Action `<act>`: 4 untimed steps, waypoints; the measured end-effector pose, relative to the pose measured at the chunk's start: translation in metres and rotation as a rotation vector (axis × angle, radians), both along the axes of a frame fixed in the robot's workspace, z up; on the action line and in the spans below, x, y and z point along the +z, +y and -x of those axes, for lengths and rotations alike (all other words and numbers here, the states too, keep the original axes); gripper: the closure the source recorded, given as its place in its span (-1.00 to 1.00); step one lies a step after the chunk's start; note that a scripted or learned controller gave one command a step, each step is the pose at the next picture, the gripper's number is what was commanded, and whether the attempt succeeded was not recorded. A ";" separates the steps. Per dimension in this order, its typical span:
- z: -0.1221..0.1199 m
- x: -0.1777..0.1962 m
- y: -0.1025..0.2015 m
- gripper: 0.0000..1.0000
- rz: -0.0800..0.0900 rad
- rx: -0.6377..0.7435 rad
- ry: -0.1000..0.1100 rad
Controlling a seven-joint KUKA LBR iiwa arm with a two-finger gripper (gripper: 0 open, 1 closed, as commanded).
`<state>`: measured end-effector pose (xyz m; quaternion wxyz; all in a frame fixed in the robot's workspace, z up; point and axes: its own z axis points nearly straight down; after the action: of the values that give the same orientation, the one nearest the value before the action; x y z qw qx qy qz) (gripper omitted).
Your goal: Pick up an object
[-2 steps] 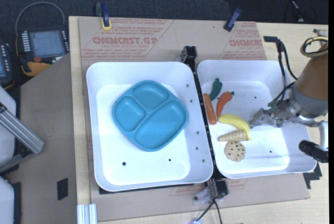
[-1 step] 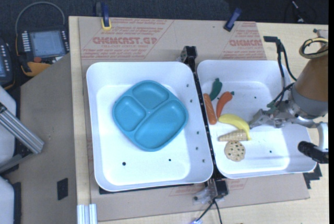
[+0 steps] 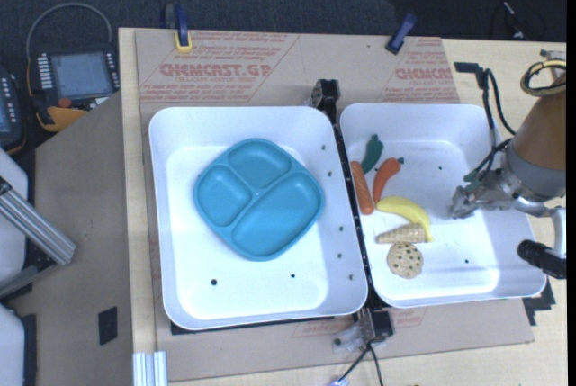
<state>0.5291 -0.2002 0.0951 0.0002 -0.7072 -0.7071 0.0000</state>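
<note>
You're looking down on the bench (image 3: 135, 195), and on it sit the two white bins side by side. The left bin (image 3: 180, 285) holds just the blue divided plate (image 3: 259, 198), lying flat near its middle. The right bin (image 3: 450, 281) is where your work is. The arm (image 3: 544, 146) reaches in from the right, and its gripper (image 3: 466, 201) hangs low over bare white floor in the right half of that bin. Whether it is released or clenched, I cannot tell from here; what I can say is that nothing shows in its grasp. So call this the approach step, with no pick made yet. The candidates cluster along the left side of the right bin, all apart from the gripper. The yellow banana (image 3: 405, 212) lies closest, just left of it. Beyond that, an orange sausage-shaped piece (image 3: 363, 187) lies against the left wall, an orange carrot (image 3: 384, 176) leans beside it, and a dark green piece (image 3: 372, 149) sits at the far end. Nearer you, a tan cone-like piece (image 3: 400, 236) touches the banana's underside, and a round cookie (image 3: 405, 260) sits just below. Your next move, as I judge it, calls for a short shift left, squaring over the banana's middle, then a descent clear of the cone.
</note>
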 end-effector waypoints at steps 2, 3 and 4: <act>-0.011 0.111 0.000 1.00 0.003 0.002 -0.004; -0.020 0.171 0.003 1.00 0.004 0.002 -0.009; -0.039 0.156 0.055 1.00 -0.002 0.007 0.001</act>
<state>0.5685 -0.1452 0.2513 0.0011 -0.7048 -0.7094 -0.0004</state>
